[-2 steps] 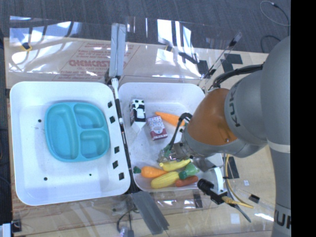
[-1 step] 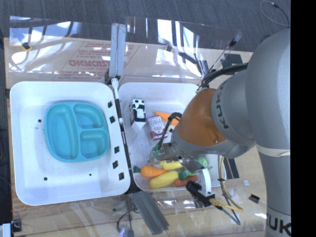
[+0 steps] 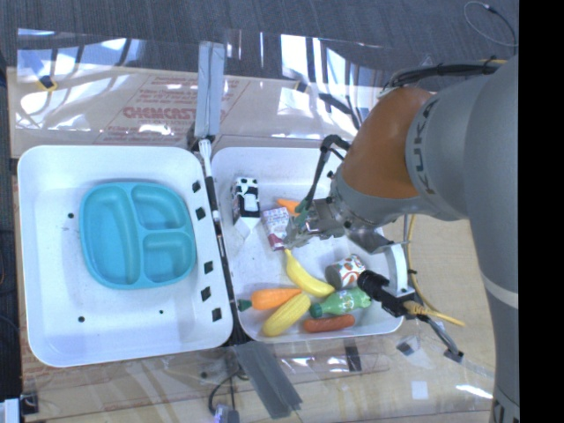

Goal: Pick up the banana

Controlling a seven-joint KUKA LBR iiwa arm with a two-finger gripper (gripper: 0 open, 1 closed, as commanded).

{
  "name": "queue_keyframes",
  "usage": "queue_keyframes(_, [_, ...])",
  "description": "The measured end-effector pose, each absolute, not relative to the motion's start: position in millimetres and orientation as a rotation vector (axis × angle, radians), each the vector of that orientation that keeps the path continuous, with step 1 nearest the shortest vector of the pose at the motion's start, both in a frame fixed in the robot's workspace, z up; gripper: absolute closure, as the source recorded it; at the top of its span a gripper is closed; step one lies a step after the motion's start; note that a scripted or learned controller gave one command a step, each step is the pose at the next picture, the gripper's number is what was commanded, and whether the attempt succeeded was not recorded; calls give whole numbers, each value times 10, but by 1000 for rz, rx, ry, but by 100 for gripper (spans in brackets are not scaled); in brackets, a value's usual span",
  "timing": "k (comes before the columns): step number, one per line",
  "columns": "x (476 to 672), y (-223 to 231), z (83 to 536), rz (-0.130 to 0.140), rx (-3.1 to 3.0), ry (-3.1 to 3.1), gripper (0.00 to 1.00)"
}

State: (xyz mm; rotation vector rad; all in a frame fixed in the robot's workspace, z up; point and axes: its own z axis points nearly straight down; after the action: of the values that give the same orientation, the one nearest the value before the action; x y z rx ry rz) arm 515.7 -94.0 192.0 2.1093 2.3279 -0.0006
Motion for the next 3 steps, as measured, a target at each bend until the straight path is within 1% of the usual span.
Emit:
queue_keyframes(1, [4988, -889, 2060, -2, 2103, 2339, 0])
queue_keyframes(2, [4998, -892, 2154, -3, 2098, 2343, 100])
queue_keyframes(3, [4912, -745, 2182, -3, 2134, 2310, 100])
